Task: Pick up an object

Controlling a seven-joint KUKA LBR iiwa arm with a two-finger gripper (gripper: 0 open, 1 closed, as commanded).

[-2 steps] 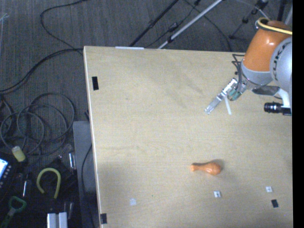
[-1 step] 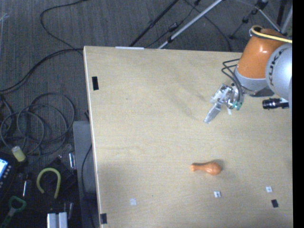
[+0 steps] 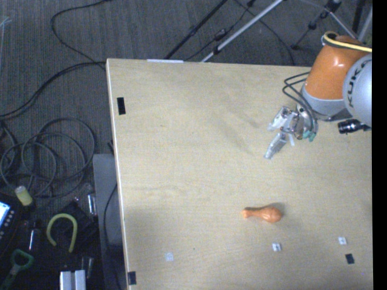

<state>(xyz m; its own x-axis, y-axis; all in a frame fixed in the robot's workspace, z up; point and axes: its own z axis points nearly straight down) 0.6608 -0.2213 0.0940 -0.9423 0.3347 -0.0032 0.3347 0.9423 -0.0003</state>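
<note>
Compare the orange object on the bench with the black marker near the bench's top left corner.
The orange object is rounded and bulbous with a thin neck tapering left; the black marker is a flat rectangle. The object is orange and lies lengthwise across the view; the marker is black and stands upright in it. The object is clearly larger than the marker. The object lies below the gripper, the marker far to its left. Both sit on the tan bench.

Grey rounded arm (image 3: 361, 92) with a glossy orange band (image 3: 329, 71) above the wrist, black cables looping beside it, a small silvery metal pincer (image 3: 272, 151) with a teal fleck.
</note>
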